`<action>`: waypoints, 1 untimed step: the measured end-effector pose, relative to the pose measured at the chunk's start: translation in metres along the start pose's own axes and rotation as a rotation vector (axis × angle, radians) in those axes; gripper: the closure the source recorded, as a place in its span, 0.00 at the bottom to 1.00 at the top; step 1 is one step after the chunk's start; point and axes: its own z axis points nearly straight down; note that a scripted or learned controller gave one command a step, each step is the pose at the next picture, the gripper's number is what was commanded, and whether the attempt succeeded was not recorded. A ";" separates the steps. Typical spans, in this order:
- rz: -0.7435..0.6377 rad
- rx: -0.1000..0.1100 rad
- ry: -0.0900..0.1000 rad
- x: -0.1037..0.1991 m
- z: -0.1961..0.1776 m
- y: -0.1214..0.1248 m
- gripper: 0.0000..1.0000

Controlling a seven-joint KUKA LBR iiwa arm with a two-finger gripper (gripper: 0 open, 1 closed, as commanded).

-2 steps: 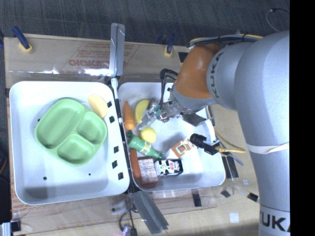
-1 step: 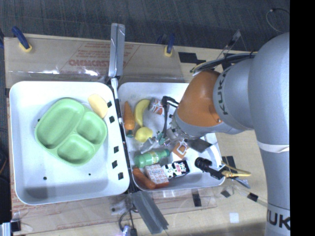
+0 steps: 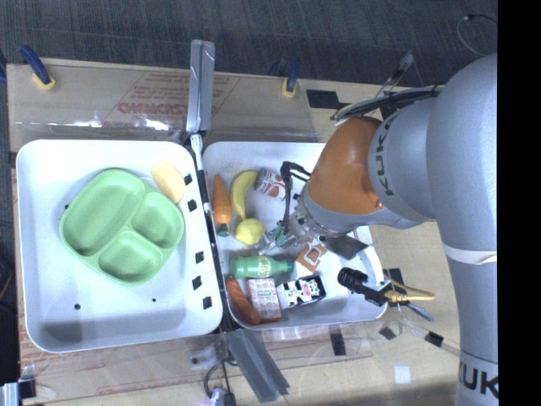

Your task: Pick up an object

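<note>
Fingers on my gripper [image 3: 281, 237]: can't tell if apart or together, low over right bin [image 3: 254, 152] at frame center, beside lemon [image 3: 248, 231] and green bottle [image 3: 260, 267]. "KUKA" readable on my arm [image 3: 385, 172].

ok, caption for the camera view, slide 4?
KUKA arm's gripper low in the cluttered right bin; green plate in the left bin.
</note>
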 end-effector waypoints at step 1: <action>0.000 -0.001 -0.001 0.000 0.000 0.000 0.00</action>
